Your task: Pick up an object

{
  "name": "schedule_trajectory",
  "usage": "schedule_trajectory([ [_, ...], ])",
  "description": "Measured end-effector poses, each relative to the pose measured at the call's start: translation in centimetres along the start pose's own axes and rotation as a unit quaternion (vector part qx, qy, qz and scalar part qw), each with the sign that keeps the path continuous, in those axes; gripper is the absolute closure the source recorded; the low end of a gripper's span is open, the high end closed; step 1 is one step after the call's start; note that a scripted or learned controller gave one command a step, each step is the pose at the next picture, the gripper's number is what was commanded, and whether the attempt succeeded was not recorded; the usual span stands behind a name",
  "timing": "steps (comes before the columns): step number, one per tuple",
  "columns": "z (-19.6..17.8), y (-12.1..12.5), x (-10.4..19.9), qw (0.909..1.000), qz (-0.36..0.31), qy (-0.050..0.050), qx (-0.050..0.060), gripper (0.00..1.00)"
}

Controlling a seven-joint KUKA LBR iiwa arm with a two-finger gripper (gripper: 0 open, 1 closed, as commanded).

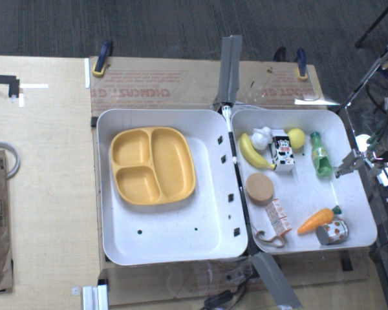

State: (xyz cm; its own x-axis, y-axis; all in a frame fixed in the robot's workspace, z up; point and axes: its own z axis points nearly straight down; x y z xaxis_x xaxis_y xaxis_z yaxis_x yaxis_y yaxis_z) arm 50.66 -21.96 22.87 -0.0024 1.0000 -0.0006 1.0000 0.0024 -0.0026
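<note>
On the table, I'd choose the light, stiff orange plastic carrot (317,220), pinching its thick middle; end effector (346,166) state unclear.

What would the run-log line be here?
gripper: over right bin's right edge, holding nothing | nearest: green bottle | left bin: yellow plate

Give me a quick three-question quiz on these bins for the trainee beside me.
1. True or false: the yellow divided plate lies in the left bin.
2. Which lies nearest the right bin's near right corner: A banana, B green bottle, C carrot?
3. Fill in: the plate has ___ compartments.

Key: 1 true. 2 C. 3 three.
</note>
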Motion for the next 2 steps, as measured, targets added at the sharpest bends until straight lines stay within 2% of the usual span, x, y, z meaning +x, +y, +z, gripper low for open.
schedule_trajectory([
  [1,12.7,-2.5,0.3,0.9977,-0.067,0.003,-0.001,0.0],
  [2,13.7,-2.9,2.5,0.9814,-0.192,0.0,-0.001,0.0],
])
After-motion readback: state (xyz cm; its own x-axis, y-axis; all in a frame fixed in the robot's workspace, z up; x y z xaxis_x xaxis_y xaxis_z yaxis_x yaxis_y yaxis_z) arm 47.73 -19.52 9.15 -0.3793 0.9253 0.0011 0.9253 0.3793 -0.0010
